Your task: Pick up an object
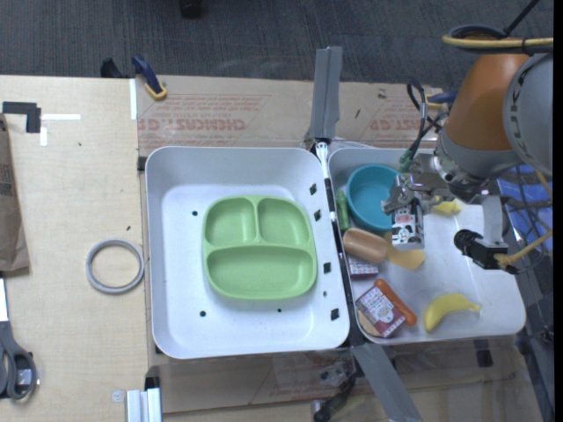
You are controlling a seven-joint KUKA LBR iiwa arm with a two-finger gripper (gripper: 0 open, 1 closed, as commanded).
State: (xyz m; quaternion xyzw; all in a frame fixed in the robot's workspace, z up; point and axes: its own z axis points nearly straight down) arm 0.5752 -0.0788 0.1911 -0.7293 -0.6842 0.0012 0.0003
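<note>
tool (pixel 404 221) hangs low in the right bin (pixel 501 319) beside the blue bowl (pixel 369 193), above the bread roll (pixel 366 245); whether it grips anything, i can't tell. banana (pixel 450 309) lies nearby.

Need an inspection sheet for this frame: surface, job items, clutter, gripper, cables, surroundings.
Surface: two white bins side by side, left bin and right bin, on a cardboard-covered bench.
Job's things: left bin holds a green divided plate. Right bin holds a blue bowl, a brown roll-shaped item, a red packet and a banana.
Clutter: a grey ring and scissors lie on the bench left of the bins.
Gripper: gripper sits low over the right bin beside the bowl; finger state unclear.
Cables: black and yellow cables run along the arm.
Surroundings: dark carpet behind the bench.
</note>
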